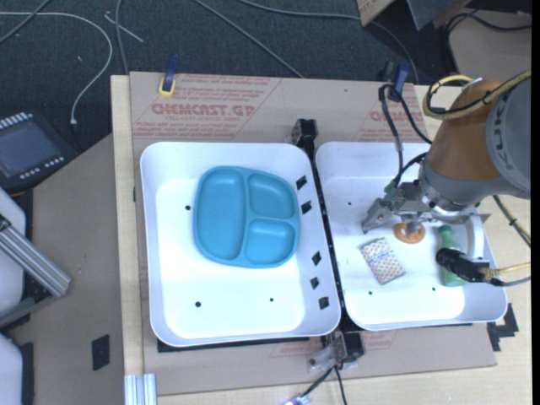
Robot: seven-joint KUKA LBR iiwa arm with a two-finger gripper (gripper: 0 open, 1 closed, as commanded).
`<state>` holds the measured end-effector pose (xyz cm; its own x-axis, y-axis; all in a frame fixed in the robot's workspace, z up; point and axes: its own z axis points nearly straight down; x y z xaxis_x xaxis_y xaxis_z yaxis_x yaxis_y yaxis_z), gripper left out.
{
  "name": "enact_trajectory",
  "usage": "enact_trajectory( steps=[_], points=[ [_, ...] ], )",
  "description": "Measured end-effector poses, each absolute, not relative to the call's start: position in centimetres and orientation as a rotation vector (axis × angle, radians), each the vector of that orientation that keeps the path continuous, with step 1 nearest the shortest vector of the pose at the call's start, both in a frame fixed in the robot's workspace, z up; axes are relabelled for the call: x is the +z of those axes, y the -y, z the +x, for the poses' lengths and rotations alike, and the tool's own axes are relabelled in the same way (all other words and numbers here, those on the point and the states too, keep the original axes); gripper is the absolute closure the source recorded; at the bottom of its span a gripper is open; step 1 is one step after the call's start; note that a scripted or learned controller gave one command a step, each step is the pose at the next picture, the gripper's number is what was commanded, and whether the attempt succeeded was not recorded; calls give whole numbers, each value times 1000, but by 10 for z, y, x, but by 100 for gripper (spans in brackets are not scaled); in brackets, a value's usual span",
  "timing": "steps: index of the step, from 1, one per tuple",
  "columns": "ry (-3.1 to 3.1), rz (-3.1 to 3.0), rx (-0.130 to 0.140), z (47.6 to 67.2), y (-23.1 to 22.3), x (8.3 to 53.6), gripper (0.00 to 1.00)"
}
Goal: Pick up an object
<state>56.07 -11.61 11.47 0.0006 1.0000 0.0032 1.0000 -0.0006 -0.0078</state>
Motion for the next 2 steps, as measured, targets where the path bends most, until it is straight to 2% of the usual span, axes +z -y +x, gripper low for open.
enact_trajectory(
  steps=[1,2],
  points=[
    [2220,-2222,-2,563,117,129,100],
    [2227,-2225,-7,568,116,194,100]
  ],
)
